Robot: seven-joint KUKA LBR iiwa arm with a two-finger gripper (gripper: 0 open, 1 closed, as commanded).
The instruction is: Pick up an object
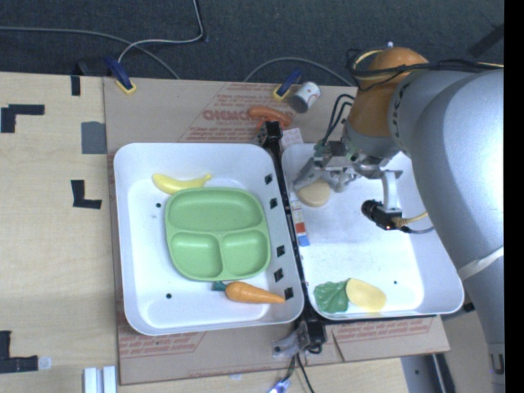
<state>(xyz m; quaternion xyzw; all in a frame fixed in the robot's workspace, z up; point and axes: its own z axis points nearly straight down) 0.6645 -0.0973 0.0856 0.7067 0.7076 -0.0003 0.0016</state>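
Beige round object (313,194) sits partly hidden beneath the gripper (326,176).

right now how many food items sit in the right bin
3: a beige round bun by the tool, a green leaf and a yellow oval piece at the near edge. The arm may hide more.

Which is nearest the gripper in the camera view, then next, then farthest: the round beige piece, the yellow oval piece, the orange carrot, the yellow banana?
From the gripper:
1. Round beige piece, just below it in the right bin.
2. Yellow oval piece, at the right bin's near edge.
3. Orange carrot and yellow banana, both in the left bin, too close to call.
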